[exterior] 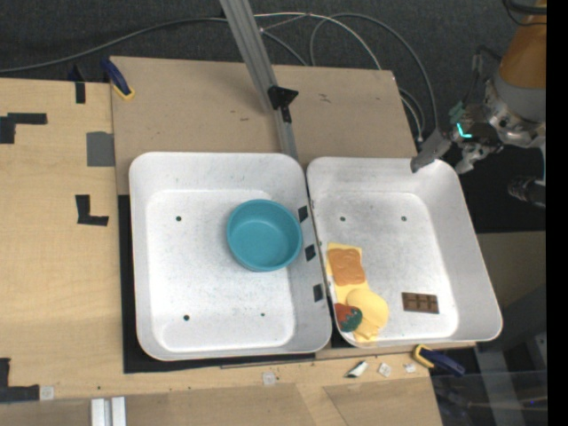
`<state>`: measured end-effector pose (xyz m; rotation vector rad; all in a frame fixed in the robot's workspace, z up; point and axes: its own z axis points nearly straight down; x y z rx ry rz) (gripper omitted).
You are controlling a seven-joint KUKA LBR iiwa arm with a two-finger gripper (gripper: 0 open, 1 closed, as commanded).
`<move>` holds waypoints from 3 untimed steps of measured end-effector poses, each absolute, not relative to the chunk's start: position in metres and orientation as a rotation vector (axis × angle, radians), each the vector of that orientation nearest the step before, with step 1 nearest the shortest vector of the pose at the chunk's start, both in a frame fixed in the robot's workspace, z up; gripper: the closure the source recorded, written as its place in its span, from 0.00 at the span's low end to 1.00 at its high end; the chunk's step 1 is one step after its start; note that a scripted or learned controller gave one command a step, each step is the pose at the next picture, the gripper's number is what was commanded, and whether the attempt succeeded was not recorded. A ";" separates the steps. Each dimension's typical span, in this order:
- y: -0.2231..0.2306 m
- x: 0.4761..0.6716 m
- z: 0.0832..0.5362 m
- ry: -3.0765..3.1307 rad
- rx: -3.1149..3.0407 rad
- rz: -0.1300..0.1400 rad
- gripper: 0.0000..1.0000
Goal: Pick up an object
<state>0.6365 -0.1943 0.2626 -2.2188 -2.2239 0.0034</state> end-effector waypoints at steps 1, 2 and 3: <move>-0.199 0.632 0.201 -2.219 -2.217 0.008 0.00; -0.204 0.623 0.141 -2.219 -2.217 0.008 0.00; -0.202 0.622 0.086 -2.221 -2.216 0.007 0.00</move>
